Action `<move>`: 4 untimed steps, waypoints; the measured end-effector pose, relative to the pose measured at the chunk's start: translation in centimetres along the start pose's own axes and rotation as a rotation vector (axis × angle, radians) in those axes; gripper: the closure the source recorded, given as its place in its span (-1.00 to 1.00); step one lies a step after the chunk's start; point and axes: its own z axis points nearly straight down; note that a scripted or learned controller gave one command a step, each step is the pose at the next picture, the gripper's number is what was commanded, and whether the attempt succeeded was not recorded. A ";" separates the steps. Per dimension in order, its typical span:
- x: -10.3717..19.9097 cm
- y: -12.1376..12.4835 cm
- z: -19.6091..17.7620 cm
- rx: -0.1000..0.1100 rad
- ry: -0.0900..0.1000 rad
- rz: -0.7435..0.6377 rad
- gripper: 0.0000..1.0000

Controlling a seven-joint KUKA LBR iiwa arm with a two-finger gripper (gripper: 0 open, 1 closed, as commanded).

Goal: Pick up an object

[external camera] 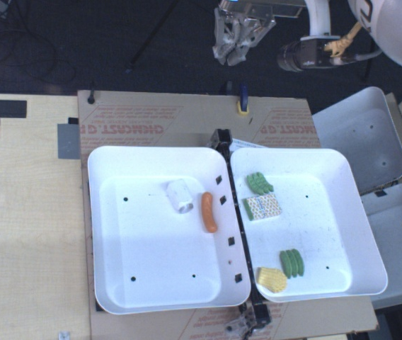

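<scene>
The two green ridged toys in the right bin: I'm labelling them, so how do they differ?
The upper green ridged toy lies near the bin's far left corner, above the speckled sponge block. The lower green ridged toy lies nearer the front, beside the yellow corn toy, and looks longer and darker. Both are green and lobed.

Both bins white: left bin, right bin, joined by a black divider strip. Left bin holds a white cup and an orange carrot-shaped item. Right bin holds a green ridged item, a sponge with green edge and pale speckled pattern, a second green ridged item, and a yellow corn cob. Bins sit on brown cardboard with red print. Bench top pale wood with grey and black patches.
</scene>
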 end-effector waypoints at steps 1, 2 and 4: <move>6.1 0.0 0.0 0.001 0.000 -0.002 1.00; 10.0 0.0 0.0 0.000 -0.001 0.001 1.00; 10.0 0.0 0.0 0.002 -0.002 -0.004 1.00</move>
